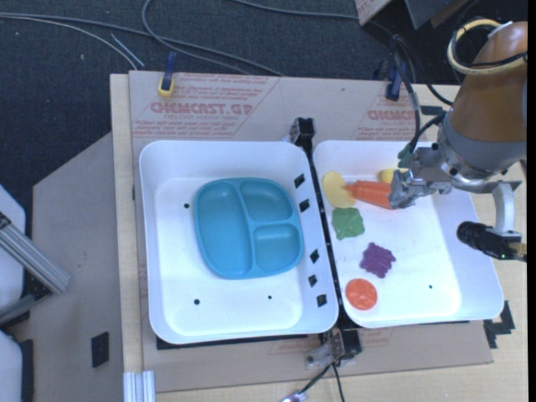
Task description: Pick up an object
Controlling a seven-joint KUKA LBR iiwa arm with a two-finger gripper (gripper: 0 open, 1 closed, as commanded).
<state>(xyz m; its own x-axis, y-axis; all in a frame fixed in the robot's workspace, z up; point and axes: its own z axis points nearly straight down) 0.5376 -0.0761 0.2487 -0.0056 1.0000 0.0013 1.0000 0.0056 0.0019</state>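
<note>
Pincer [400,193] at carrot [370,193] thick end; we cannot tell its opening. Risk: carrot rolls, we miss.

Both white bins [159,224] look like smooth moulded plastic with a slight sheen along their rims. The blue divided tray [248,226] is plastic too, smooth and softly glossy. The toy pieces read as matt plastic or rubber: a yellow piece [337,190], an orange carrot [370,193], a green lump [347,222] with a bumpy surface, a purple piece [378,260] with a knobbly outline, and a flat orange disc [361,293]. The counter [218,103] is covered in pale matt sheet printed with red lettering. The arm [490,99] shows a glossy orange band above smooth grey casing. The floor [59,74] looks like dark, rough carpet.
</note>
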